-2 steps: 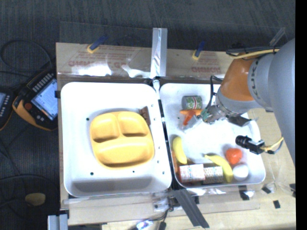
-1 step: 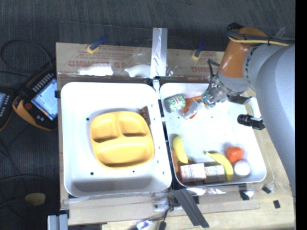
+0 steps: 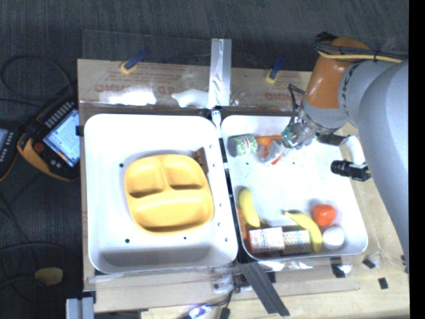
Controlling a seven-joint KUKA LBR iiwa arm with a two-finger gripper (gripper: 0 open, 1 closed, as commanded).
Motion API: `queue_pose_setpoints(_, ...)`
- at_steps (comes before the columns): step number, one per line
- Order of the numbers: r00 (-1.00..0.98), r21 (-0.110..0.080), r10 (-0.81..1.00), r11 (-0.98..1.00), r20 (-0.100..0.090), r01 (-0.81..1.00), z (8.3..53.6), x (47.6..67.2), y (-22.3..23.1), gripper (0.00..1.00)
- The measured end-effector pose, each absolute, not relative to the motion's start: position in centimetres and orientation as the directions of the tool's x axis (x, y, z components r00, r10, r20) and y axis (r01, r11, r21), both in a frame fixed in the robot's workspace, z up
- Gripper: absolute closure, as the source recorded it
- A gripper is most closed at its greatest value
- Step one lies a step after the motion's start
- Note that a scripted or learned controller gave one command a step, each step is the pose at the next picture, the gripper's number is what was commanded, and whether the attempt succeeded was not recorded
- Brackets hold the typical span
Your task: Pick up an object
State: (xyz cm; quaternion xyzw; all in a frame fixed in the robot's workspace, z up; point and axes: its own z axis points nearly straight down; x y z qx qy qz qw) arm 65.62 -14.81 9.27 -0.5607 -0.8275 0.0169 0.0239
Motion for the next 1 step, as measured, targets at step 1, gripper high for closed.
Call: queue_pose_setpoints(1, -0.234, -0.002, 0.972, 0.234, -0.001, 0.972, 18.35, 64.91, -5.88, 1.00)
